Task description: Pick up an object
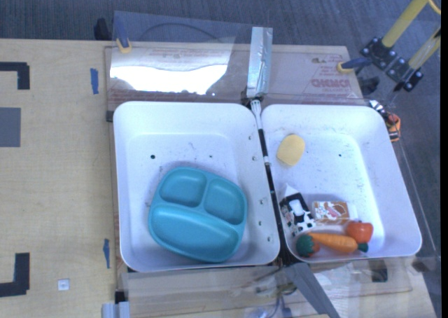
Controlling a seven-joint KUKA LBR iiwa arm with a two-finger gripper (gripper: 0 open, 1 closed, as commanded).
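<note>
Two white bins sit side by side on the tabletop point(49, 169). L bin point(126, 169), centre-left of frame, holds one teal plate point(199, 215) w/ three compartments, lying toward the bin's lower half and tilted slightly. R bin point(395, 190), centre-right, holds all the small stuff. The bins touch along a dark divider running down mid-frame.

In the R bin a yellow lump point(290, 149) lies alone in the upper left, just beside the divider and well apart from the rest, w/ nothing crowding it. The others are bunched along the lower edge: a black-and-white piece point(296, 213) near the divider, a small packet point(329, 210) just to its right, a carrot point(334, 242) lying flat below them w/ its green end toward the left, and a red-orange piece point(359, 231) touching the carrot's right end. That cluster sits tight against the bin's bottom wall, so I see the wall and the neighbours hemming each item in.

Above the bins: a clear sheet point(175, 57) w/ glare, a silver strip point(259, 61) standing upright, and cardboard point(329, 78) w/ reddish print that's upside down and too blurred for me to read. The packet's printing is too small to read as well. Yellow rods point(406, 12) w/ black clamps point(392, 61) are at upper right. Blue tape point(94, 80) and black marks point(17, 75) are at far left.

Hand: I can't tell its state, nor where the objects lie relative to it.
</note>
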